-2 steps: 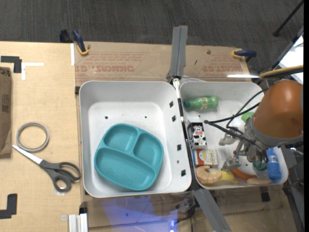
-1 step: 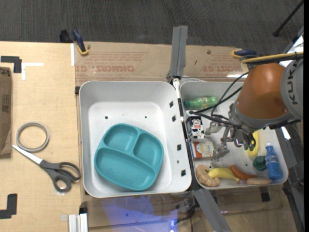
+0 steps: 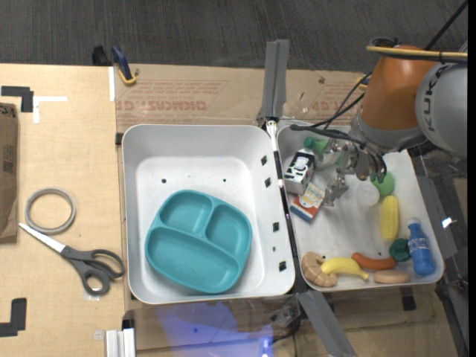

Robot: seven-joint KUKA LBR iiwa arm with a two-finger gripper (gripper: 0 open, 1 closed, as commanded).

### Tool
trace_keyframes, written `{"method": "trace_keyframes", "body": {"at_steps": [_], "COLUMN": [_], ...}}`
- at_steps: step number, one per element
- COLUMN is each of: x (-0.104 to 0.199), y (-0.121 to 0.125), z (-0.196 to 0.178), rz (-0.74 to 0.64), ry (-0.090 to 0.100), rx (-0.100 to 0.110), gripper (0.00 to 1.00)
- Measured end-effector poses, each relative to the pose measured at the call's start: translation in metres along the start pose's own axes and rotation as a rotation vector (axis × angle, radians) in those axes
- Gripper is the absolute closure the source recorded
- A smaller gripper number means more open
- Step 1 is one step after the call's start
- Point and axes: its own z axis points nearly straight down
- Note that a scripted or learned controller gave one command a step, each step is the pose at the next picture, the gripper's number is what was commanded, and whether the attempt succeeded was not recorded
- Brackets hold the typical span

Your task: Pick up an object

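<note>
Hovering tool (image 3: 343, 175): low in the right bin (image 3: 416, 177), near its far edge; finger state cannot be told.
Small carton (image 3: 309, 201): just beside the tool, towards the left wall.
Black-and-white item (image 3: 298, 168): far-left corner.
Corn cob (image 3: 389, 218): right side.
Blue bottle (image 3: 419, 248): near-right corner.
Banana (image 3: 344, 267): near edge, beside sausage (image 3: 374, 261).
Left bin (image 3: 141, 162): teal divided plate (image 3: 198, 240).
Worktop (image 3: 67, 147): scissors (image 3: 78, 257), tape roll (image 3: 50, 209) at left.
</note>
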Motion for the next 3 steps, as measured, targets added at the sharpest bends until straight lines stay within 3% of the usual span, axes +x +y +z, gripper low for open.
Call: {"method": "trace_keyframes", "body": {"at_steps": [1,2,3], "x": [0.069,0.066,0.062], "y": [0.019,-0.109,-0.108], "z": [-0.003,-0.083,-0.003], "rz": [0.15,0.292,0.233], "ry": [-0.022,-0.025,-0.024], "rx": [0.0,0.001,0.0], "gripper": [0.0,0.0,0.0]}}
